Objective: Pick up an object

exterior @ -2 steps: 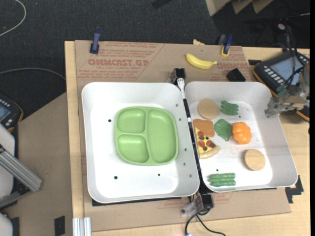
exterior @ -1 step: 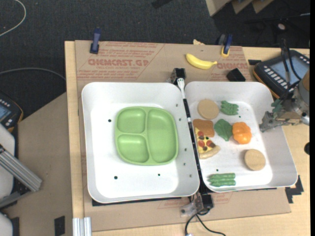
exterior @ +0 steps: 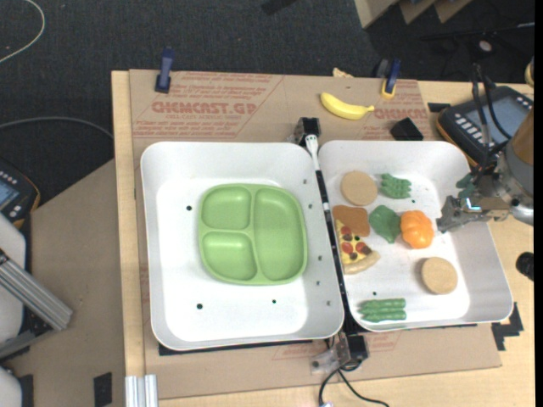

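1. In the camera view, my end effector [exterior: 451,214] hung low over the right-hand shallow white plastic bin [exterior: 488,299], reaching in from the right, just beside the round orange plastic toy fruit [exterior: 417,229].
2. Whether my end effector was apart or together I could not tell; it was small and blurred against the white bin, and nothing showed held in it.
3. The orange fruit lay in the middle of the right bin, touching or almost touching the dark green leafy toy vegetable [exterior: 386,223] on its left, and I judged it the likeliest thing to pick.
4. Around it lay a tan round cookie-like disc [exterior: 359,188], a second tan disc [exterior: 439,275], a toy pizza slice with red dots [exterior: 355,248], a green bean pod [exterior: 382,310] and a small green leafy piece [exterior: 395,185].
5. The left white bin [exterior: 161,253] carried a light green divided plastic plate [exterior: 253,233], and a yellow toy banana [exterior: 345,106] lay on the desk [exterior: 212,108] beyond the bins.
6. I judged the step to be the approach, with no grasp yet made.
7. The next move called for centring over the fruit and coming down clear of the green neighbour before closing.
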Tool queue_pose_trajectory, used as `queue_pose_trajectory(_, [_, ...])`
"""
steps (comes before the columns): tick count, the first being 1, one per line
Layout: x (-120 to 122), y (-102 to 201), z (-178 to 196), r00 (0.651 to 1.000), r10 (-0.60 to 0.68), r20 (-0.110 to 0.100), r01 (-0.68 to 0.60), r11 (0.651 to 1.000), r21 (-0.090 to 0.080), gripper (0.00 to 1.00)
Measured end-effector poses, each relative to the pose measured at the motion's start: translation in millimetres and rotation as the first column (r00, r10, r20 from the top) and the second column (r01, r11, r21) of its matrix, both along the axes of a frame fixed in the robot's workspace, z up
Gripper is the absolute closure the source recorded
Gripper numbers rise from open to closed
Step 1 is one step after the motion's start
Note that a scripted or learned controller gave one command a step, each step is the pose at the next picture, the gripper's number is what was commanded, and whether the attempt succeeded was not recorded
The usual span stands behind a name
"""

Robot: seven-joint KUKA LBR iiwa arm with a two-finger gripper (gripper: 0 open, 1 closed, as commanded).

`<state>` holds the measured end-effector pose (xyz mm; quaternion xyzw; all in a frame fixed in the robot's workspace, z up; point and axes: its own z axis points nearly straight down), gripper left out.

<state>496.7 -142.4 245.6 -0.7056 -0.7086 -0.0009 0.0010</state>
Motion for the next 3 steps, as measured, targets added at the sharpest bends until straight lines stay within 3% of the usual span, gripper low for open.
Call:
queue_pose_trajectory(1, [-16.9,45.6,42.5,1.000,0.001,0.005,-0.001,1.000,-0.002,1.00])
queue_pose_trajectory(2, [-16.7,143.2,53.5,1.000,0.008,0.004,-0.008,1.000,0.000,1.00])
queue_pose_trajectory(3, [-17.4,204.2,56.0,1.000,0.004,0.002,-0.004,1.000,-0.001,1.00])
